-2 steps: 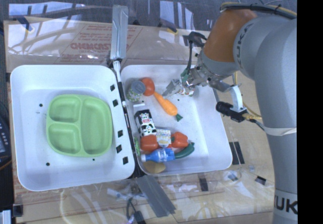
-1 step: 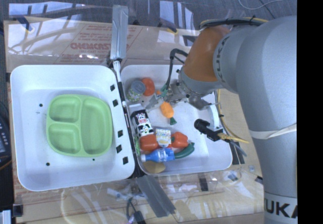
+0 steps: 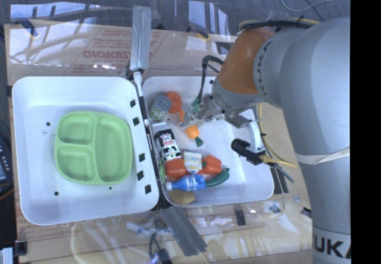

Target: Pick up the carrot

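Observation:
The carrot [image 3: 192, 132] is a small orange piece with a green top. It lies in the middle of the right bin [image 3: 259, 182]. My gripper [image 3: 194, 115] reaches in from the right and hangs directly over the carrot's upper end, very close to it or touching it. The gripper's tip is small and partly merges with the clutter, so I cannot make out a grasp on the carrot.
Near the carrot are an orange-red item [image 3: 174, 101], a grey can [image 3: 161, 104] and a black-and-white carton [image 3: 168, 145]. A red pepper [image 3: 211, 165], a white packet [image 3: 192, 162] and a blue bottle [image 3: 187, 184] lie in front. The left bin [image 3: 30, 102] holds a green divided plate [image 3: 94, 147].

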Available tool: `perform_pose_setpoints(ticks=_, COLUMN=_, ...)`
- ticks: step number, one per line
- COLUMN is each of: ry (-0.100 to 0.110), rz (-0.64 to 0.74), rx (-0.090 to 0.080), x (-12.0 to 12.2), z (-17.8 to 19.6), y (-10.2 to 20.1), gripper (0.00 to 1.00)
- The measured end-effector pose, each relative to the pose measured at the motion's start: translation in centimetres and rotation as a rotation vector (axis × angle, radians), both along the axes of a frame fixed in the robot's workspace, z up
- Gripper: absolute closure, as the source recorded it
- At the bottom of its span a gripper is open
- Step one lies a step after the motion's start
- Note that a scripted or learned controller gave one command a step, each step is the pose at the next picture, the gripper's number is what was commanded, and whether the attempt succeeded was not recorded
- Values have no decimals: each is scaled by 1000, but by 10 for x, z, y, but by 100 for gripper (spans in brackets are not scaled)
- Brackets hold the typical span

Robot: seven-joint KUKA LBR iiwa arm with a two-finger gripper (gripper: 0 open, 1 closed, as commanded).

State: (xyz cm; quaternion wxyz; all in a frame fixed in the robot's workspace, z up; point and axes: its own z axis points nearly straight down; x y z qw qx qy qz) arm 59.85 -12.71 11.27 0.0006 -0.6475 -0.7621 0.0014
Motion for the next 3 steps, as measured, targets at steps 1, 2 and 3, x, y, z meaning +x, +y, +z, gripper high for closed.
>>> perform_pose_setpoints(ticks=1, ry=3, rz=-74, rx=-1, x=58, z=3, y=16, gripper=100)
perform_pose_setpoints(ticks=2, ry=-3, rz=-158, rx=2, x=59, z=81, y=102, gripper=100)
perform_pose_setpoints(ticks=3, ry=3, rz=-183, rx=0, x=34, z=97, y=148, gripper=100)
